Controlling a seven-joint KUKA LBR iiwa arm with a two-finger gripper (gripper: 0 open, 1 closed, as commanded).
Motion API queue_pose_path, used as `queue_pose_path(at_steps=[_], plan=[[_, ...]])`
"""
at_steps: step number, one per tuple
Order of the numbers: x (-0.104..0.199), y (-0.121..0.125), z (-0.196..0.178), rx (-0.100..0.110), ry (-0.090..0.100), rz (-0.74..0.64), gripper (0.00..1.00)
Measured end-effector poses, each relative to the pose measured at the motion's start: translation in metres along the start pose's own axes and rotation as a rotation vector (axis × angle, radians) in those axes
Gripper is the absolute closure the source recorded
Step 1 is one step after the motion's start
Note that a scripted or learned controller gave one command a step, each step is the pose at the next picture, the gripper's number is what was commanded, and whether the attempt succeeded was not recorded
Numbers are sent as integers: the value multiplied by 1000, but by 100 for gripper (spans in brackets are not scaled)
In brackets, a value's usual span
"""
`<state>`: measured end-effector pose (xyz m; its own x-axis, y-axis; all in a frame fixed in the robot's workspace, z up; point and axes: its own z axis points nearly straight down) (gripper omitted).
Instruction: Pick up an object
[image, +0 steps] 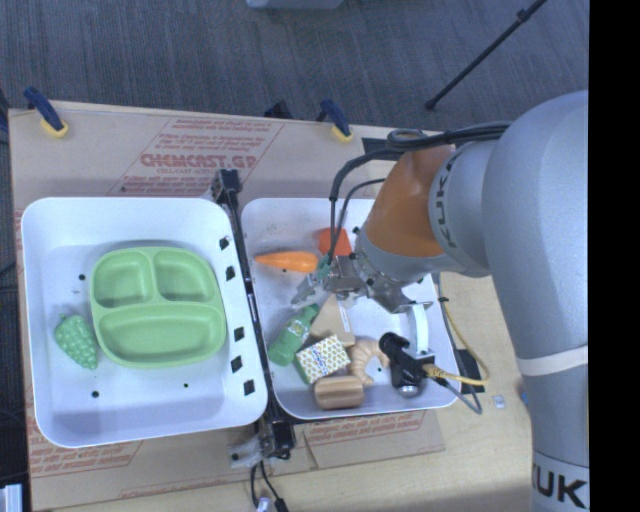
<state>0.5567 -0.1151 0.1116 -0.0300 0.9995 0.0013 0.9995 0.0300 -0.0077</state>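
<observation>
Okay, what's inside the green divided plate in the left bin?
The green divided plate shows three compartments with nothing in them. A green bumpy toy lies beside its left edge, on the floor of the left bin. The plate covers whatever may be beneath it.

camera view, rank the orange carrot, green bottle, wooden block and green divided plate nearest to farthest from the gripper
From the gripper:
1. orange carrot, just to its left, right bin
2. green bottle, below it
3. wooden block, right bin's near edge
4. green divided plate, left bin
</observation>
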Motion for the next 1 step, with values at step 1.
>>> queue_pose_path(at_steps=[1], plan=[[19, -24, 14, -25, -11, -166, 0]])
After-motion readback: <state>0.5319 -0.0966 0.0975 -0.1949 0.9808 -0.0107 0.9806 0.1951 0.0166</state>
